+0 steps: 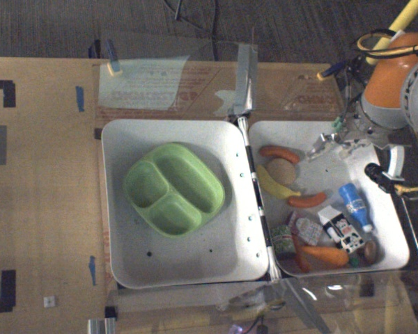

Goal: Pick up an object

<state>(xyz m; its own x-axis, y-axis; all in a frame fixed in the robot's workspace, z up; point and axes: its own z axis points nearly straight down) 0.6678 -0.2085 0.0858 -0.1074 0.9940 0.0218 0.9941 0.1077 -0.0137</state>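
likely the easiest pick is the hot dog at the far end of the right bin, lying alone just beyond the bun and nearest the gripper. it looks like a toy sausage: light, stiff, smooth and rounded, so it may roll or squirt out of a pinch. my judgement is to close across its narrow middle, fingers square to its length, rather than at a tapered end.

beside the bun a banana curves along the bin's left side, and a second sausage touches the banana's near tip. nearer the camera the things crowd together: a blue bottle, a black and white carton, a carrot and a small green can, some overlapping, so they would be harder to take cleanly.

the gripper hangs over the far part of the right bin with nothing between its fingers; whether the jaws are parted or closed i cannot tell, as the metal there blurs together.

the left bin holds a green divided plate, well apart from all this.
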